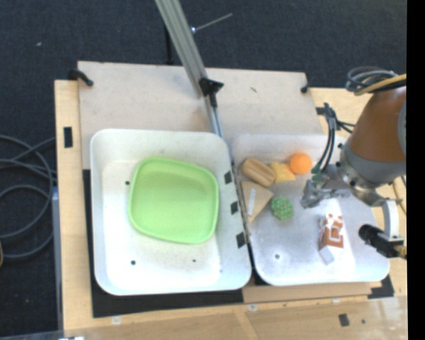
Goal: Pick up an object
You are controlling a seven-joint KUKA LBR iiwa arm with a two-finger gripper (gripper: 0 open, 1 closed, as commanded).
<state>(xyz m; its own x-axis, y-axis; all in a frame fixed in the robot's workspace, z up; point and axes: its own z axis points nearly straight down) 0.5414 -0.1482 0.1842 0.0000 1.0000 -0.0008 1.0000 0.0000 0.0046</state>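
Several small things are lying in the right bin (297, 278); I'm hovering the gripper (313, 193) over its middle. The green ball (282, 207) is sitting just left and slightly nearer, the orange ball (301, 163) farther off. I'm unable to judge the gripper's opening.

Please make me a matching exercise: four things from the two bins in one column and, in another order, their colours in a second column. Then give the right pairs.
Things:
1. plate
2. ball
3. bumpy ball
4. carton

Colours:
A. orange
B. white and reddish brown
C. light green
D. dark green

Pairs: 1-C, 2-A, 3-D, 4-B
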